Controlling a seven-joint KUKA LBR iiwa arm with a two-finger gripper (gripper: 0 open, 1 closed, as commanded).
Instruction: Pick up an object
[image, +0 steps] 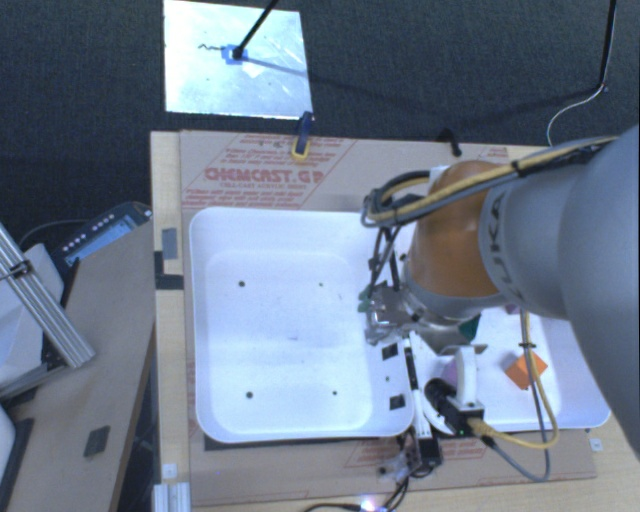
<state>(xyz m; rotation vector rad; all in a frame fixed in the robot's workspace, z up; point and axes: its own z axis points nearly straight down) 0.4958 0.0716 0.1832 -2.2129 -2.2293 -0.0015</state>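
Red "CHEMCAST GP" print on cardboard sheet (265, 172) under both bins | left white bin (285, 320) | gripper (385, 320) low over right bin (575, 405) near divider | orange block (524, 369) in right bin beside arm (520, 235)

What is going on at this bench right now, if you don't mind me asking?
A grey robot arm with an orange band reaches in over the right bin, hanging low near the wall it shares with the left bin. An orange block lies in the right bin beside the arm. Nothing looks picked up yet.
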